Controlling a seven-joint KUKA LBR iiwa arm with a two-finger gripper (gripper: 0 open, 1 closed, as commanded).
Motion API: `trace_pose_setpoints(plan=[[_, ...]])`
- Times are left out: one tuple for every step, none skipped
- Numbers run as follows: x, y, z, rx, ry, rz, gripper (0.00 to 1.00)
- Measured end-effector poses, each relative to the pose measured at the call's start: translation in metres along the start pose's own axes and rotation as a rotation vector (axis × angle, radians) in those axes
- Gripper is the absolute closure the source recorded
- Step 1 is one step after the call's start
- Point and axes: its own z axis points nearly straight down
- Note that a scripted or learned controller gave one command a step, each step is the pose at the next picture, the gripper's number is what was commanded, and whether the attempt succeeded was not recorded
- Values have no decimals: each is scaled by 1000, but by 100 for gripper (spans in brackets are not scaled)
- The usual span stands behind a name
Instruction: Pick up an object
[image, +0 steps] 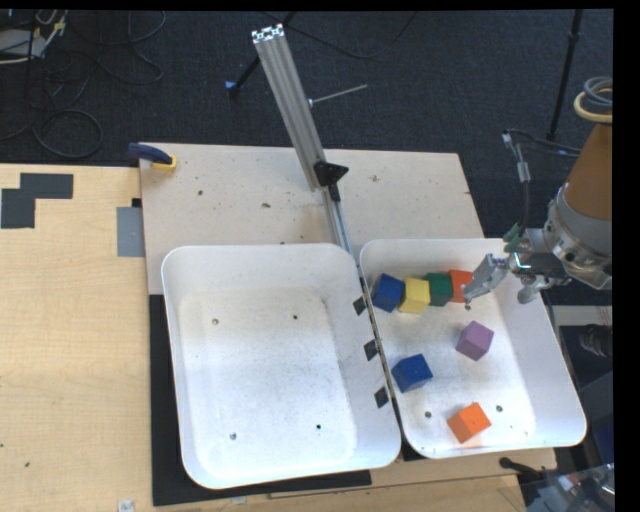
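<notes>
Several small blocks lie in the right bin (560, 400). A row along its far side holds a blue block (388, 292), a yellow block (415, 295), a green block (438, 287) and an orange-red block (459, 284). Nearer the front lie a purple block (475, 340), a second blue block (411, 372) and an orange block (468, 421). My gripper (505, 285) hangs over the bin's far right part, just right of the orange-red block and above the purple one. It is open, with nothing between its fingers.
The left bin (260, 360) sits beside the right one, with black clips along their shared rim. A slanted metal bar (296, 110) rises behind the bins. A blue-and-yellow clamp (152, 155) lies at the bench's far left corner.
</notes>
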Motion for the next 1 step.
trace_pose_setpoints(plan=[[-1, 0, -2, -5, -1, 2, 0]])
